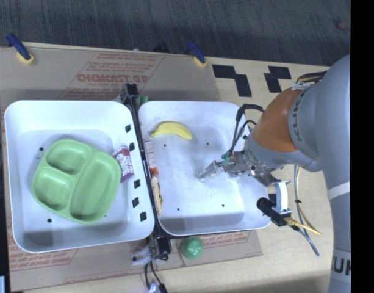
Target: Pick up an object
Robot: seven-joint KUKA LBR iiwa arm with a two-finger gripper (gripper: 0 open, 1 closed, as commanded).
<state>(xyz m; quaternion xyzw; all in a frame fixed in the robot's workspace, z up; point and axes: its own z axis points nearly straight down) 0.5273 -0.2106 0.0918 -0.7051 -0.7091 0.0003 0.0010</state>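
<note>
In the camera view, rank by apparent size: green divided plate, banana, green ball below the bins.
1. Green divided plate, in the left bin, is clearly the largest.
2. Banana, in the right bin.
3. Green ball, on the cardboard below the bins, looks smallest, though not far off the banana.

Divided plate (pixel 77 179) in left bin (pixel 22 121); banana (pixel 171 130) in right bin (pixel 202 221).

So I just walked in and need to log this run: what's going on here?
A grey KUKA arm reaches in from the right, its gripper low over the floor of the right bin, with nothing seen between its fingers. A yellow banana lies apart from it near the bin's far wall. The left bin holds a green divided tray and a small packet. A green ball sits outside.
</note>
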